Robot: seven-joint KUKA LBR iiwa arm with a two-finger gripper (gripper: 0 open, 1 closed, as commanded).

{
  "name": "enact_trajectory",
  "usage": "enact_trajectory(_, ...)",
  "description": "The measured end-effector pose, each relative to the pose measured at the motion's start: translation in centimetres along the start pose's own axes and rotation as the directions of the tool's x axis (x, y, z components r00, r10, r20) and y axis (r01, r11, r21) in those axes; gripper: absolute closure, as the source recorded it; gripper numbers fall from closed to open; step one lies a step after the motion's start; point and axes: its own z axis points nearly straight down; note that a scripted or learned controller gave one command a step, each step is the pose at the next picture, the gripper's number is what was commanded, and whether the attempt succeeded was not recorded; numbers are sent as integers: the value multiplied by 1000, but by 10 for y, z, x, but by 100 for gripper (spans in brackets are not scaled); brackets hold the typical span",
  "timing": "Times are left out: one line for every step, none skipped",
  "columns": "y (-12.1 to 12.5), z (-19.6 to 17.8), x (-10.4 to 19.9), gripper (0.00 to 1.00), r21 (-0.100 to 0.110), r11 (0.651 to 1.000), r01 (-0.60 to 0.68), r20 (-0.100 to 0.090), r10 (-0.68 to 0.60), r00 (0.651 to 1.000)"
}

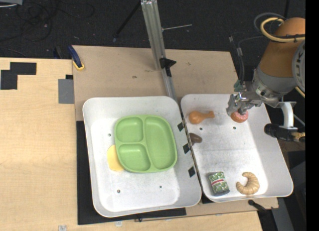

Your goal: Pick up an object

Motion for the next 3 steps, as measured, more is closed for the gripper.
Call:
enact_trajectory(0,-29,-1,100,2,1000,0,0,0,1000)
enact_trajectory(-19,-37,45,100,6,1000,3,-3,-3,1000)
enact_trajectory(-41,-44,95,100,7,1000,3,-3,-3,1000)
